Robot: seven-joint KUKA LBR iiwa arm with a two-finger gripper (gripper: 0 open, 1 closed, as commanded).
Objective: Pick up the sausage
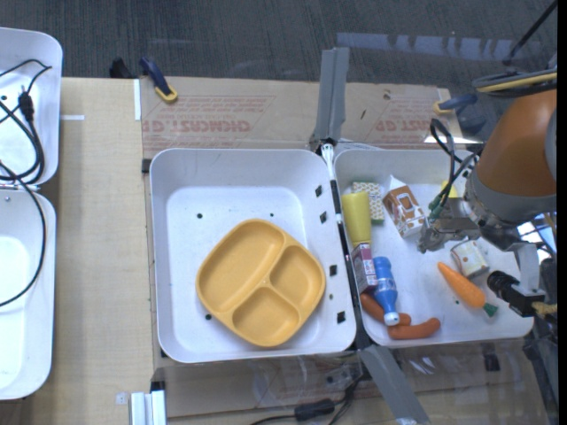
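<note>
Gripper [440,235] state unclear above right bin; sausage [414,328] lies lengthwise left-right by front wall

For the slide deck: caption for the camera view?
Claw hovers over right bin, apart from sausage at its front edge; yellow plate in left bin.

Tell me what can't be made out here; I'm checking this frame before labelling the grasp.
- Gripper: camera view, too small and cluttered to tell its state.
- Sausage: its left end is hidden by the blue bottle.
- Arm: cut off by the right edge.
- Small carton: print too small to read.
</note>
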